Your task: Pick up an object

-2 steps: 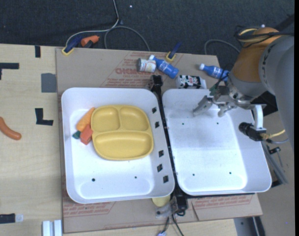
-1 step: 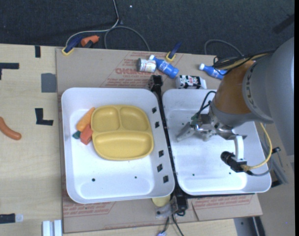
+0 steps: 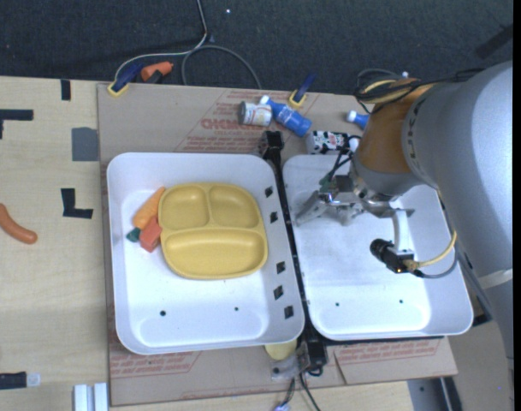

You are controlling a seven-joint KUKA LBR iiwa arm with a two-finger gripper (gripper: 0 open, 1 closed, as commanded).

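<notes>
Gripper (image 3: 328,202) is positioned low over the upper left area of the right bin (image 3: 431,315); finger state cannot be determined. Yellow divided plate (image 3: 213,230) lies in the left bin (image 3: 192,328), with an orange carrot toy (image 3: 146,210) touching its left edge.

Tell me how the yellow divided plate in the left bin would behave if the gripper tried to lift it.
The yellow divided plate looks moulded, so probably stiff and light. Its wide, flat shape suggests it may tilt if gripped by one rim.
</notes>
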